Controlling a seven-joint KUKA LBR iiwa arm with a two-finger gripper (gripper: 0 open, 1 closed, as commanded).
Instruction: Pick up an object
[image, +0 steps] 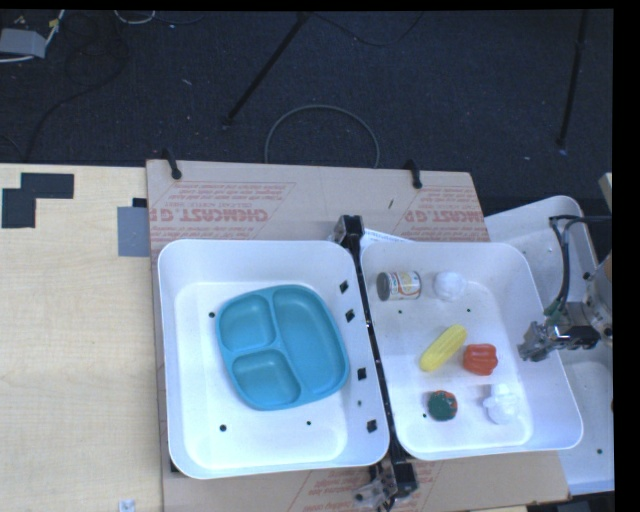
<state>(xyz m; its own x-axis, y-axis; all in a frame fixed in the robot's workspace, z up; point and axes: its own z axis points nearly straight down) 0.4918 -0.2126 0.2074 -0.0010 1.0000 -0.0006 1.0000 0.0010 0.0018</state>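
The right bin (530, 290) holds a small can (400, 286) lying on its side, a white round object (449, 286), a yellow corn cob (443, 348), a red pepper (480, 359), a dark green and red ball (441, 405) and a white lump (502, 404). My gripper (542, 341) sits at the bin's right rim, just right of the red pepper and above the white lump. Nothing shows between its fingers.
The left bin (200, 420) holds a teal divided plate (282, 346). A black divider (365, 350) with clips runs between the bins. Cardboard lies under both bins, and a wooden bench top (70, 350) spreads to the left. Cables hang at the right edge.
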